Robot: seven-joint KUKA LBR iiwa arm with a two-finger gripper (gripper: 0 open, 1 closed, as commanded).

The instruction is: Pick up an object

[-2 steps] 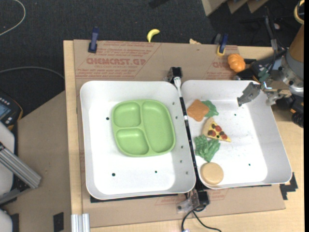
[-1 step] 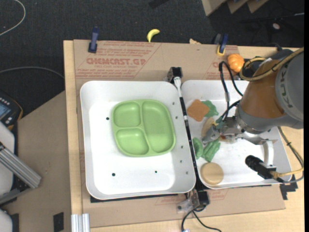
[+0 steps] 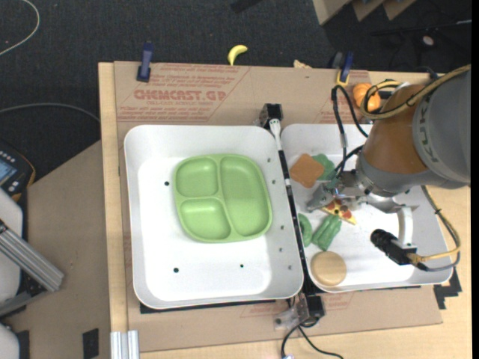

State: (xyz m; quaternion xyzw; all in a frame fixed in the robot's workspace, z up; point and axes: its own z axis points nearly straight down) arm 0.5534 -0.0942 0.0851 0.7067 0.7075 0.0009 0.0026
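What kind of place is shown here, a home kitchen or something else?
Most likely a robotics lab, not a kitchen. A grey KUKA arm reaches over two white bins clamped on a cardboard-covered bench, loose cables lie on dark carpet, and the food looks like toy pieces.

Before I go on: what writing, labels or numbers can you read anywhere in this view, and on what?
"CHEMCAST G P": red print on the brown board behind the left bin; the last letters are uncertain.
Smaller red print lines above and below it: too blurred to read.
Faint red print on the board right of centre: unreadable.
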